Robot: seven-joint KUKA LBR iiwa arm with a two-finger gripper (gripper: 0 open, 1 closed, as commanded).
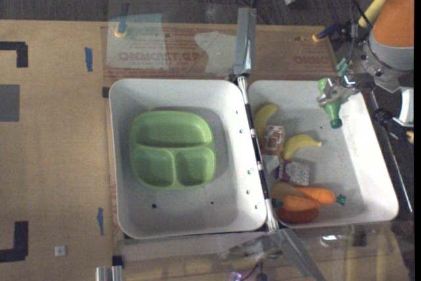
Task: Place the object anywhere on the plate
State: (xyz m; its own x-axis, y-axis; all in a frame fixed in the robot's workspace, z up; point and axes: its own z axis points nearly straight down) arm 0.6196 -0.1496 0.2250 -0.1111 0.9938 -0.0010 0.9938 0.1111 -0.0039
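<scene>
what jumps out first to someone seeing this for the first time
The bright green divided plate sits alone in the left bin. The right bin holds a cluster of toy food along its left side: two bananas, carrots and small packets. At upper right, the gripper hangs over that bin with a green bottle at it.

Faint reddish lettering is seen on the brown cardboard sheet [172,57] behind the left bin [125,141], under a clear plastic cover. It is blurred; something like "CHEMCRAFT" might be made out, but it cannot be read with certainty. A similar reddish word is printed on the cardboard [309,59] behind the right bin [375,161], and it is likewise too blurred to be read. Printing is visible on two small packets [274,139] [295,172] in the right bin, but no words can be deciphered.
</scene>
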